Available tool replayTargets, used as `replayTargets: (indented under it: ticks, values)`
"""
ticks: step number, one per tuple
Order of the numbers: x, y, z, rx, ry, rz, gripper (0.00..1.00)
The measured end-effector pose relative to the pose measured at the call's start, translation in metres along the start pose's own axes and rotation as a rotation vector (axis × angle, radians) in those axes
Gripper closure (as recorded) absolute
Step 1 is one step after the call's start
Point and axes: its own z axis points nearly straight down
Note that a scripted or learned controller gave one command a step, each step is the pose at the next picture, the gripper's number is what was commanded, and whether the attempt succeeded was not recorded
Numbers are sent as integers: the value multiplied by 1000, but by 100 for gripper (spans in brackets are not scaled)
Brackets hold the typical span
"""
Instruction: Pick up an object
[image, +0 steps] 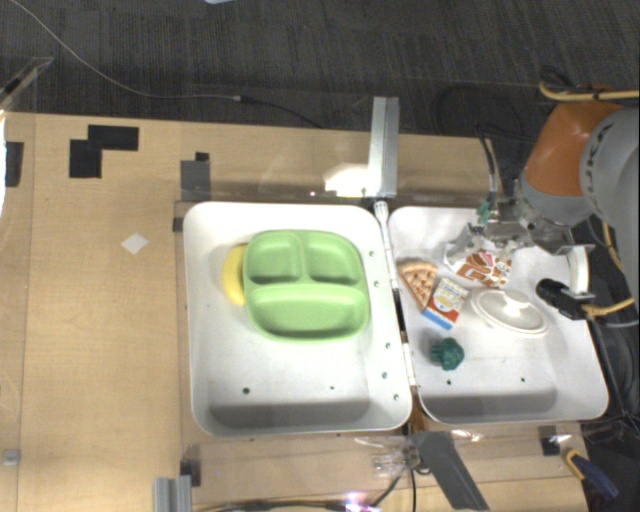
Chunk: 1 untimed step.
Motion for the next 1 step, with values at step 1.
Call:
replayTargets:
  ticks: [1]
  values:
    - [15, 25, -41, 1, 0, 11, 0]
